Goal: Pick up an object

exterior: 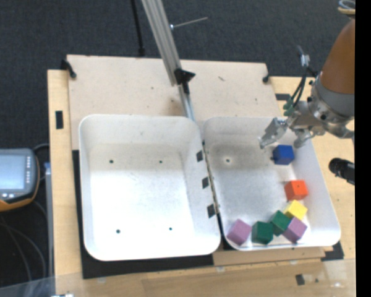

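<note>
Two bins lie side by side; blocks cluster in the right bin's near-right corner.

place: robotics lab | cues: wooden bench; two white bins; aluminium camera mast; dark carpet

Even, bright overhead light; soft shadows; slight blur; white bins near-glaring

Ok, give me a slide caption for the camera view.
The arm's hand hovers by a blue cube in the right bin; six more blocks lie along its near-right side.
</note>
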